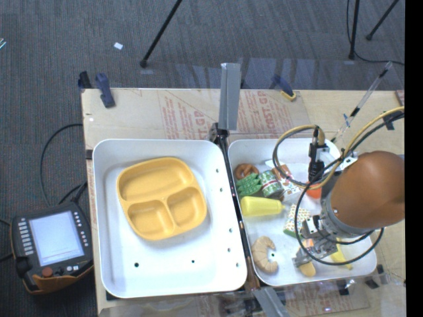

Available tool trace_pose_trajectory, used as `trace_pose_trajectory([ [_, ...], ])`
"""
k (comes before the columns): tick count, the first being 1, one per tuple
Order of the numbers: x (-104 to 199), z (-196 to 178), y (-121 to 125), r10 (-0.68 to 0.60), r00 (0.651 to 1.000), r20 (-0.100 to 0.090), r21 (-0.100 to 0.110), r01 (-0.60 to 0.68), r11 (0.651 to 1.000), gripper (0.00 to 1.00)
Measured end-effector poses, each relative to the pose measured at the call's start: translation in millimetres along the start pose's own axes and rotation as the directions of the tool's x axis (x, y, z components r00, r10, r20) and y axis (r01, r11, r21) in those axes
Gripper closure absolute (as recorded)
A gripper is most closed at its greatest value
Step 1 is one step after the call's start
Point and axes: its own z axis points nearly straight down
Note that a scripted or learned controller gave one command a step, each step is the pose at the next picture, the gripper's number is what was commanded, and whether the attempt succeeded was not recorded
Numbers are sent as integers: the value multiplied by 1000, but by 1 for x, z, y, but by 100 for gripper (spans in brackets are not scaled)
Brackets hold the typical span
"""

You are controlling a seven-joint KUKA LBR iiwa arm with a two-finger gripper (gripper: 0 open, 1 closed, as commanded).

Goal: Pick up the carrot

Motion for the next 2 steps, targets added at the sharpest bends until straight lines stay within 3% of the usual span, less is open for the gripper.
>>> trace_pose_trajectory([
  [1, 63, -122, 1, -96, 995, -3, 6, 96, 995, 100],
  [2, -6, 0, -1, -304, 953, 0, -2, 304, 953, 100],
])
